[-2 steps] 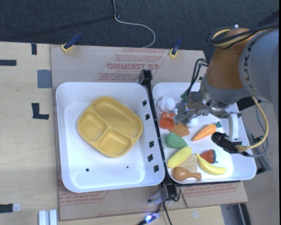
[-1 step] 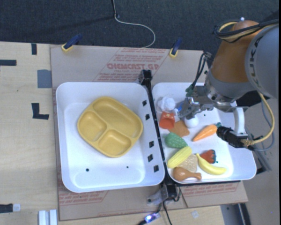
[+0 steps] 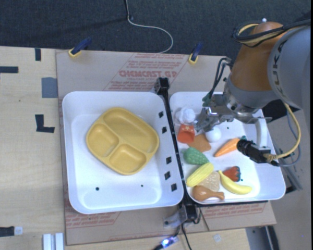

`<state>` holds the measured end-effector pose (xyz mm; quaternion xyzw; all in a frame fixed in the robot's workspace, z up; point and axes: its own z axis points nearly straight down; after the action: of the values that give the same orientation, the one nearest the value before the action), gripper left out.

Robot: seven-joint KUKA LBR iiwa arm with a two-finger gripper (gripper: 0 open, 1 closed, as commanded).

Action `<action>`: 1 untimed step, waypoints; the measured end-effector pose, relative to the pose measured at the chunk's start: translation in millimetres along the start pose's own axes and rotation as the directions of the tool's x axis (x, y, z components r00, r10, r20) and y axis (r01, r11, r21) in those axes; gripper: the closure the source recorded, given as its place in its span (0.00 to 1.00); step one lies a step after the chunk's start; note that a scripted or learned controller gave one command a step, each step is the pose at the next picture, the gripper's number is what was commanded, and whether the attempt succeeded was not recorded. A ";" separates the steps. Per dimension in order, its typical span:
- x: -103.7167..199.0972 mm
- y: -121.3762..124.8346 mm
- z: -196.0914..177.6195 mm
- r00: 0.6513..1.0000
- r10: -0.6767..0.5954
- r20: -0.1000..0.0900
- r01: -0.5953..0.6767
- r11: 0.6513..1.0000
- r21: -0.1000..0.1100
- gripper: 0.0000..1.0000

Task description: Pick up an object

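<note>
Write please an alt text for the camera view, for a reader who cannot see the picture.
A grey and orange robot arm lowers its gripper into the right white bin, above a pile of toy food: a carrot, corn cob, banana and chicken drumstick. The left white bin holds a yellow divided plate.

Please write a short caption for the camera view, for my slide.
Claw above toy food in the right bin; yellow tray lies in the left bin.

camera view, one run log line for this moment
end effector low in right bin | near white ball | tray in left bin
</note>
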<state>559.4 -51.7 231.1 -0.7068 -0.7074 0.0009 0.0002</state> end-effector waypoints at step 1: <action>-5.8 -2.8 -2.8 1.000 0.000 0.000 0.000 1.000 0.000 1.00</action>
<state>556.6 -57.5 233.9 -0.7069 -0.7074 0.0009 0.0003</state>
